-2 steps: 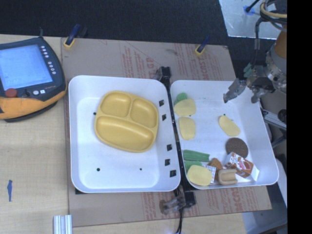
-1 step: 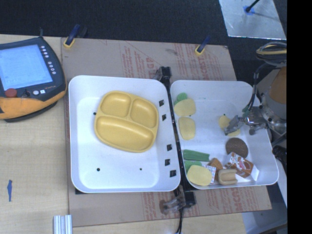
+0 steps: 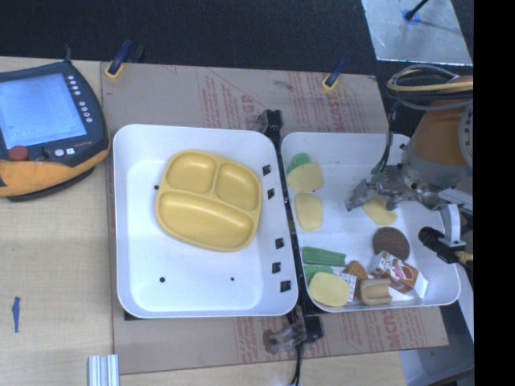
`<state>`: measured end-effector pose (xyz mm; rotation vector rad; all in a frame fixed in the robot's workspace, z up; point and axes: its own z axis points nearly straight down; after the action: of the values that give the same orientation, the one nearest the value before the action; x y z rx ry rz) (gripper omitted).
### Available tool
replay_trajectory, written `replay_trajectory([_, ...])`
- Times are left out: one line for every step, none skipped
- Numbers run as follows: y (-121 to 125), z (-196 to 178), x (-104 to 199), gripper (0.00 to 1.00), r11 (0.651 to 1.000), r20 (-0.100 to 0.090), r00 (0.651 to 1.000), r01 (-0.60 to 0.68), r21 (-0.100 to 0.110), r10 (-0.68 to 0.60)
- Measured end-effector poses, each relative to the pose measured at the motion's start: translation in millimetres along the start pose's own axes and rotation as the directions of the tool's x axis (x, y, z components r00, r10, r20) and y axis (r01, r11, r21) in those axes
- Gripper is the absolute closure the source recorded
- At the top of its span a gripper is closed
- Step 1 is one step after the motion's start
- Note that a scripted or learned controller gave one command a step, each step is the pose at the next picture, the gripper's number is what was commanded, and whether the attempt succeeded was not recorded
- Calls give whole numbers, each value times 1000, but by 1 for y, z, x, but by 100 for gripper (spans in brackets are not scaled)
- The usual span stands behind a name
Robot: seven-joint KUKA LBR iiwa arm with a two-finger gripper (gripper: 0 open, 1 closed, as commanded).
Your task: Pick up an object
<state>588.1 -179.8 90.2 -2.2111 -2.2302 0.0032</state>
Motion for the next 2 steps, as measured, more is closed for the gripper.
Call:
replay_trajectory([-2,-130,-35,0,1000,6,1000,-8,-13,8])
replay_trajectory([-74,-12,-31,0,1000,-6,1000,-7,15,7])
